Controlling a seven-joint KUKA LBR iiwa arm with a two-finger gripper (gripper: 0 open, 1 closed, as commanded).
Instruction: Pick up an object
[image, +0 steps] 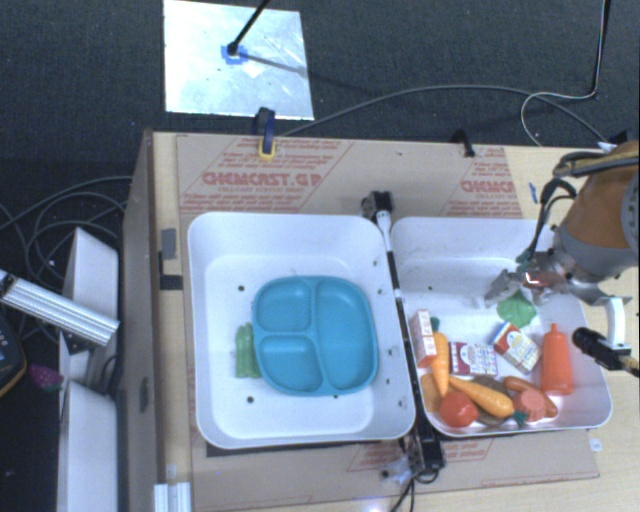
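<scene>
The right bin (455, 245) holds toy food crowded along its front half: a red ketchup bottle (556, 360), a juice box (516, 347), a small red-and-white box (472, 359), a carrot (483, 395), a tomato (458, 408) and a sausage (530, 398). A green item (516, 309) lies further back in that bin, near its right side. My gripper (525, 287) hangs just over the green item's back edge, reaching in from the right. Whether it touches the green item is unclear.
The left bin (290, 235) carries a blue divided plate (314, 335) with a green pickle-like piece (245, 351) beside its left edge. A black divider (392, 290) runs between the bins. The back of the right bin is bare white floor.
</scene>
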